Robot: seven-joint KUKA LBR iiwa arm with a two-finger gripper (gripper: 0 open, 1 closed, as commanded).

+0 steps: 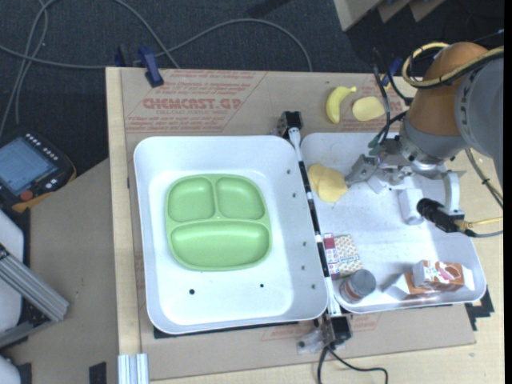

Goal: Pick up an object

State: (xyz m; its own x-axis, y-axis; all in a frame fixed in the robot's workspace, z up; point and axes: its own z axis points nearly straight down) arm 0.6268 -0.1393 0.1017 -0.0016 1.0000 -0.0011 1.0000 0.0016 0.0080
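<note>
There are two white bins: the left bin (152, 214) and the right bin (472, 254). In the left bin lies one green divided plate (217, 222), which has three compartments. In the right bin I count four loose things: one pale yellow lump (326, 182), one small patterned packet (342, 254), one grey round can (359, 284) and one orange and white carton (434, 277). On the bench behind the right bin there are two yellow things: one banana (339, 102) and one rounded yellow piece (368, 108). One arm (448, 102) reaches over the right bin.

Dark carpet floor (72, 94) under cardboard-topped bench (200, 102)
</note>
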